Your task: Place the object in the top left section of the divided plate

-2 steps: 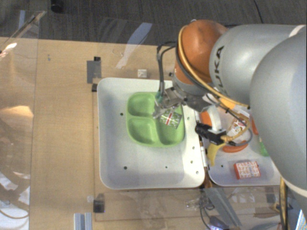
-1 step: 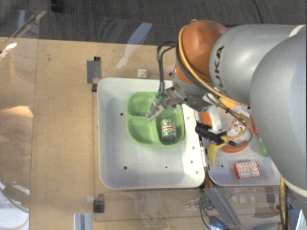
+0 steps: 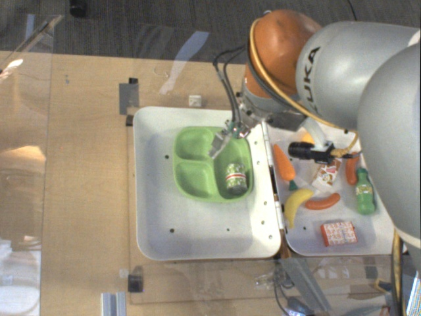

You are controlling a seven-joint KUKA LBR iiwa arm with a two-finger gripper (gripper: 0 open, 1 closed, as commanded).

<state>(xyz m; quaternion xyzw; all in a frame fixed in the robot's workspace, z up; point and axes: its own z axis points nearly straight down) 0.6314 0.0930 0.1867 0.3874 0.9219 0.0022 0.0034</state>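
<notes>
1. Counter (image 3: 72, 196): pale wood, bare stretch on view's left; dark carpet floor (image 3: 164, 5) along top.
2. Arm (image 3: 355, 64): grey w/ orange band, covers top right, overhangs right bin (image 3: 378, 242).
3. Left bin (image 3: 197, 236): white, wide free floor below and left of plate.
4. Divided plate (image 3: 197, 176): green, three sections, upper half of left bin, right rim close to bin wall.
5. Right bin items: carrot (image 3: 284, 163), banana (image 3: 297, 203), sausage (image 3: 322, 201), green bottle (image 3: 365, 196), red box (image 3: 339, 232).
6. Can (image 3: 235, 176): lies in plate's large right section, not top-left.
7. Gripper (image 3: 223, 140): above plate's top edge; jaws slightly apart, holding nothing.
</notes>
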